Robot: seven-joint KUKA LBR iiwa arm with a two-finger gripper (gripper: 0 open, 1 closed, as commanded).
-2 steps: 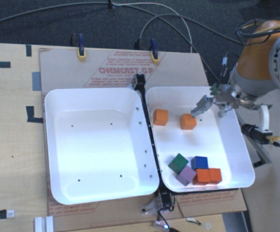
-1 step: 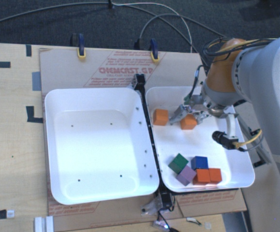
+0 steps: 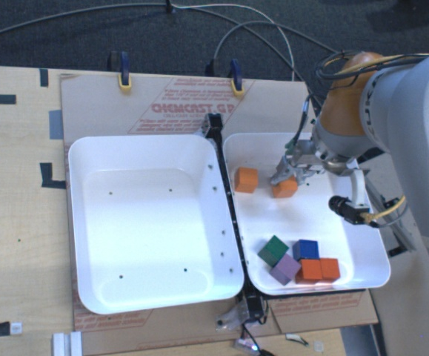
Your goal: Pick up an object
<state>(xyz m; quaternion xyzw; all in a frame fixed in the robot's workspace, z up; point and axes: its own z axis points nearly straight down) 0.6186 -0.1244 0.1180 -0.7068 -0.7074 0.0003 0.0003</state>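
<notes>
My gripper (image 3: 288, 176) hangs over the upper middle of the right bin (image 3: 362, 254), reaching in from the right. A small orange block (image 3: 285, 188) sits between its fingertips, and the fingers are closed against it. A faint shadow lies on the bin floor just under the block. A second orange cube (image 3: 246, 179) rests on the floor a little to the left, apart from the gripper.
Near the right bin's front edge is a cluster: a green block (image 3: 273, 249), a blue block (image 3: 306, 249), a purple block (image 3: 284, 269), a red-orange block (image 3: 311, 271) and an orange block (image 3: 330, 269). The left bin (image 3: 77, 221) adjoins along a black divider (image 3: 225, 206).
</notes>
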